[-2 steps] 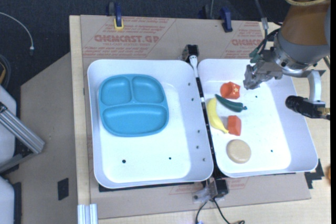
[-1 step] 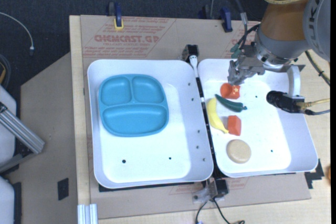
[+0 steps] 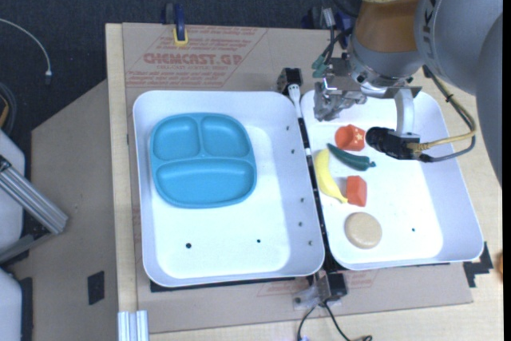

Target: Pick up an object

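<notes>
My gripper (image 3: pixel 334 106) hangs over the back left part of the right bin (image 3: pixel 447 196), just above and left of a red pepper-like piece (image 3: pixel 350 137). A dark green chili (image 3: pixel 351 159) lies below that piece. Left of it is a yellow banana (image 3: pixel 325 175), with a small red block (image 3: pixel 356 190) beside its lower end. A tan round disc (image 3: pixel 363 230) sits toward the front. I see nothing between the gripper's fingers.
The left bin (image 3: pixel 223 251) holds a blue divided plate (image 3: pixel 204 159). A black camera unit on a yellow cable (image 3: pixel 395 143) juts from the wrist over the right bin. The bins' shared rim (image 3: pixel 307 164) runs down the middle.
</notes>
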Motion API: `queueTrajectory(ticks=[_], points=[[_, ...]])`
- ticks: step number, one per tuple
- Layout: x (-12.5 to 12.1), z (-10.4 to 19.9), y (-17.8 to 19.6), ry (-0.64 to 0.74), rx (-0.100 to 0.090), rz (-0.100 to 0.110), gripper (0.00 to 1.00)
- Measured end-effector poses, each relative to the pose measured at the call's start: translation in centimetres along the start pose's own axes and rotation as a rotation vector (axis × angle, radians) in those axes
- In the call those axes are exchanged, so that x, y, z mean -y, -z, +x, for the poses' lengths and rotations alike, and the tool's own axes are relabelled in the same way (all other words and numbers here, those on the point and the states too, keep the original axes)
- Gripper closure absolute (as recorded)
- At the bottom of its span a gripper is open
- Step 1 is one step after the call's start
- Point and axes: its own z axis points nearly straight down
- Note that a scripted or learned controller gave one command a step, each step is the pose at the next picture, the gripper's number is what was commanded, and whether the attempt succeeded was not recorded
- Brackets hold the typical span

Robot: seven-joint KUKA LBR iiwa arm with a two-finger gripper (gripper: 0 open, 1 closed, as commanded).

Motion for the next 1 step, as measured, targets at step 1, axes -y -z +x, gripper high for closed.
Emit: queueTrajectory(ticks=[1], points=[[-1.33, 4.27, 0.22, -0.002, 0.000, 0.000, 1.00]])
